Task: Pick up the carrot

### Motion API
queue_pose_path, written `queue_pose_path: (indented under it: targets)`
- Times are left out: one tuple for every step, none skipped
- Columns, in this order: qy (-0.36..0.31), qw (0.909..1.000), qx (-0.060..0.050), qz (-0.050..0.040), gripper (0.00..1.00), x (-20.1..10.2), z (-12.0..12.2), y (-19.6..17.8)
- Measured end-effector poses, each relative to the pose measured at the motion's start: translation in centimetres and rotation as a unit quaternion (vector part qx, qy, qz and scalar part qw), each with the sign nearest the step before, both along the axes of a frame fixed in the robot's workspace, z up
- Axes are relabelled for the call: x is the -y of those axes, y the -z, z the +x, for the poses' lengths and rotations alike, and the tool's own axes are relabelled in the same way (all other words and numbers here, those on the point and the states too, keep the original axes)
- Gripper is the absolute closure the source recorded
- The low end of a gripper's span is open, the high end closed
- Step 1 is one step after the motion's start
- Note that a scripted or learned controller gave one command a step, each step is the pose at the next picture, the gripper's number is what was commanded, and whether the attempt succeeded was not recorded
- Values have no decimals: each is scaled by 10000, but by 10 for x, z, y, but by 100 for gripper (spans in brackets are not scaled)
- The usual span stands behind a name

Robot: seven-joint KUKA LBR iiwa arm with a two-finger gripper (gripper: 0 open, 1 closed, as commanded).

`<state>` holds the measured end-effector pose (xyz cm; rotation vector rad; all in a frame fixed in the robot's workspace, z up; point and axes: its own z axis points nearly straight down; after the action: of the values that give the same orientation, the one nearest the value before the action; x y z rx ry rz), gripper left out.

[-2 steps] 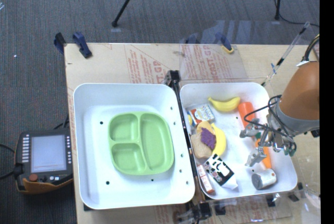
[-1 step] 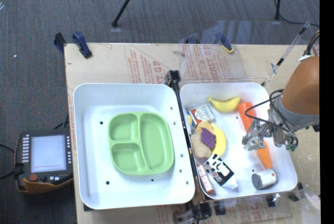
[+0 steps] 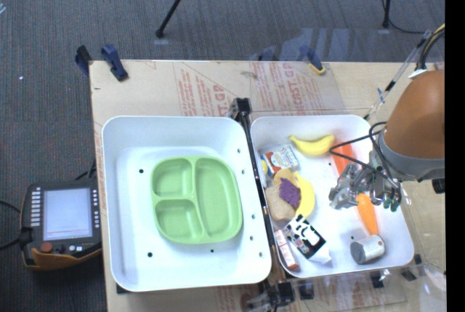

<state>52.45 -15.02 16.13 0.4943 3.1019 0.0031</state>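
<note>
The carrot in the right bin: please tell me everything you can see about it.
The carrot is a small orange piece, smooth and plastic-looking, likely a toy. It lies flat on the floor of the right bin, in the right part, its length running from upper left to lower right. Its upper end is under the gripper, which is right over it; a grasp cannot be confirmed. A grey cylinder lies just below its lower end, close but seemingly apart. No leaves or stem are visible.

Glossy white plastic bins [image 3: 120, 158], matt green plastic tray [image 3: 196, 199], bare plywood bench [image 3: 167, 89].
</note>
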Motion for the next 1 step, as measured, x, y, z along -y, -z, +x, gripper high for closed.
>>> queue_pose_path:
  targets:
    - [245, 9997, 28, 11, 100, -107, 28, -63]
